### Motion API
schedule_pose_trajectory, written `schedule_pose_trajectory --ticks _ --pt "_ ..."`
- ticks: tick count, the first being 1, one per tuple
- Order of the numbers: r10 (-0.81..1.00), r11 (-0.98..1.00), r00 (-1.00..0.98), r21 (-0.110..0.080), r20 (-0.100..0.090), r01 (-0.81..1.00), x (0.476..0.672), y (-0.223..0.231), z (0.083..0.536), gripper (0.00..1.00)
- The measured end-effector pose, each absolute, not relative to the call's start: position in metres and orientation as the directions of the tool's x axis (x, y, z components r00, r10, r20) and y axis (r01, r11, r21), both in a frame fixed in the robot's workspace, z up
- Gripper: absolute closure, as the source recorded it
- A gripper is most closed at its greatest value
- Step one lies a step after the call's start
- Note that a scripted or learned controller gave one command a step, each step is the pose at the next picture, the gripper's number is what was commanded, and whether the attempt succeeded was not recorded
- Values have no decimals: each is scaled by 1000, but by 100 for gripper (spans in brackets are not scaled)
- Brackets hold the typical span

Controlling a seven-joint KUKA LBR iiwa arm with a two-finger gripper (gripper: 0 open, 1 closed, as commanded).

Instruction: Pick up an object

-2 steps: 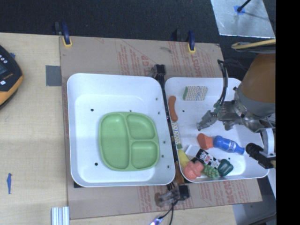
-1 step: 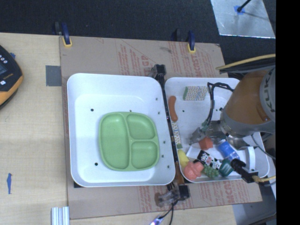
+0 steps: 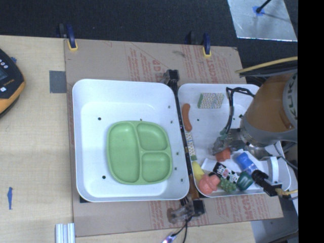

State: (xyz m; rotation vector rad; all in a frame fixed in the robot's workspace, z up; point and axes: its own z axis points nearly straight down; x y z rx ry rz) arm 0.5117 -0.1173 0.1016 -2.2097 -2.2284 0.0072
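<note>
Gripper (image 3: 223, 147) hung low in the right bin (image 3: 202, 92), directly above an orange piece (image 3: 224, 154); we could not tell whether it was open. We judged that piece small, light and rigid, best taken across its narrow width. Just beyond sat a blue block (image 3: 246, 162) and a pink toy (image 3: 208, 184).

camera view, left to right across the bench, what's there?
Yellow-and-black device at the left edge → grey tape patch → left white bin holding the green divided plate → brown sausage-shaped toy at the right bin's left wall → patterned card → blue object → robot arm.
</note>
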Motion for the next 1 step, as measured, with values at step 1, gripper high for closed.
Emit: schedule_pose_trajectory --ticks 1 --pt "1000 7 -7 -3 1 1000 521 -26 192 100"
